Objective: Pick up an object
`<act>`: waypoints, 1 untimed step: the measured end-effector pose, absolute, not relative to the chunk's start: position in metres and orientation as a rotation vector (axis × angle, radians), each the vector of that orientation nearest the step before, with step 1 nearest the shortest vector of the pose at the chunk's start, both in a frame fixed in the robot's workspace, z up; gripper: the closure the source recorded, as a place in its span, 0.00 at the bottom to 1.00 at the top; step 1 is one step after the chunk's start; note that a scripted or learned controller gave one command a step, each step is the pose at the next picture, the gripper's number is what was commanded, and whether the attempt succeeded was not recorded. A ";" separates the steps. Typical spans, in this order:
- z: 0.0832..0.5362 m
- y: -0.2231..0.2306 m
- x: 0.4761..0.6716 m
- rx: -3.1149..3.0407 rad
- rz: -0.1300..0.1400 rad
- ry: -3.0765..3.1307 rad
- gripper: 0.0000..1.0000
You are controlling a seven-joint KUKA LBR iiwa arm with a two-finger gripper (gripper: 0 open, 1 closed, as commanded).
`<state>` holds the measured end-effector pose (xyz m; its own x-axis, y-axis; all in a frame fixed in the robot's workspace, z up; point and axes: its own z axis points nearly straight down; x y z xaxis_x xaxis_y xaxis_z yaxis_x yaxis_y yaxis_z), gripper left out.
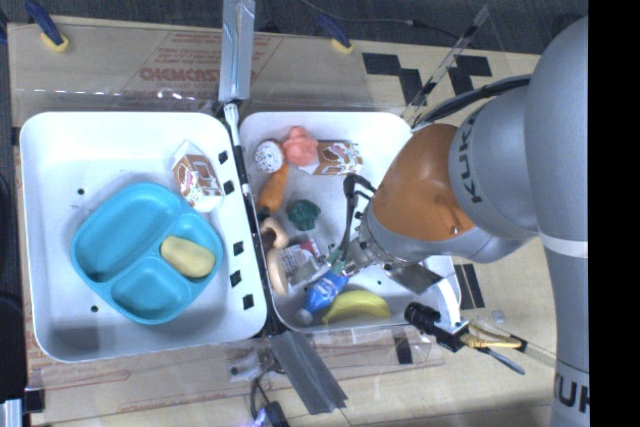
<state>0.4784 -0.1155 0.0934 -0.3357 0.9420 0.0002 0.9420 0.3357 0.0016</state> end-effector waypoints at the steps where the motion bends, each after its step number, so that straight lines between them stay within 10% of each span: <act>1: 0.091 -0.164 0.478 1.860 0.001 2.531 0.00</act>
<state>0.4782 -0.1641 0.0914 -0.2986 0.9544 -0.0005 0.9544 0.2986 0.0008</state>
